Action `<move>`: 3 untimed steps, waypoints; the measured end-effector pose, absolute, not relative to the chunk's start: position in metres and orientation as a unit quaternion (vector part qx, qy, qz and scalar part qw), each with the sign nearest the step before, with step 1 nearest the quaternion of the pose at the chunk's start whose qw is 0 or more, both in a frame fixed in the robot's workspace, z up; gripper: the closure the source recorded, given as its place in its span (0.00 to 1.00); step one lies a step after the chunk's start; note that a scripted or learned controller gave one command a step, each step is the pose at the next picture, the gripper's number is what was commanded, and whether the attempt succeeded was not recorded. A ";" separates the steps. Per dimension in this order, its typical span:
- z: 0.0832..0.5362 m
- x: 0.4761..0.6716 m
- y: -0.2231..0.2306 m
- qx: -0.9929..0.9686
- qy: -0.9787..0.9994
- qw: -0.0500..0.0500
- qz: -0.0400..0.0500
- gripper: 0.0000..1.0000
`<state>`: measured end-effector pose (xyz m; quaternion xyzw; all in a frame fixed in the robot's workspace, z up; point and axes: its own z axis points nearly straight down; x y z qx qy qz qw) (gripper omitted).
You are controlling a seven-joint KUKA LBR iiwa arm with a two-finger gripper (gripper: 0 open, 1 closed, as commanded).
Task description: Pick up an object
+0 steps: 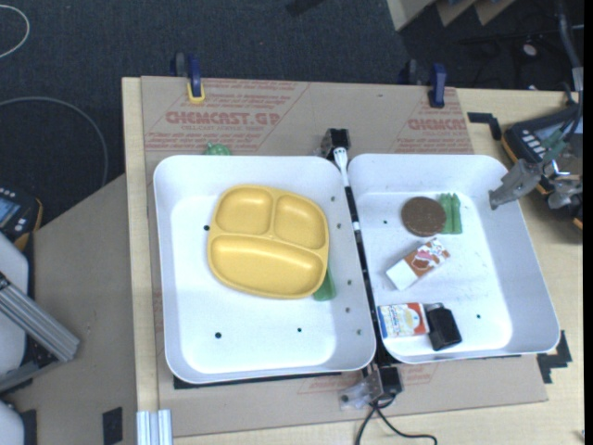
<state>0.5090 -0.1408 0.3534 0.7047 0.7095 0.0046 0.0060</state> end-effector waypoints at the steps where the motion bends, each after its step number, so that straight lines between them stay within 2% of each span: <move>1: 0.357 0.509 -0.143 0.706 0.708 0.003 0.001 1.00; 2: 0.282 0.499 -0.074 0.705 0.709 -0.005 -0.002 1.00; 3: 0.423 0.480 -0.005 0.703 0.711 0.006 0.008 1.00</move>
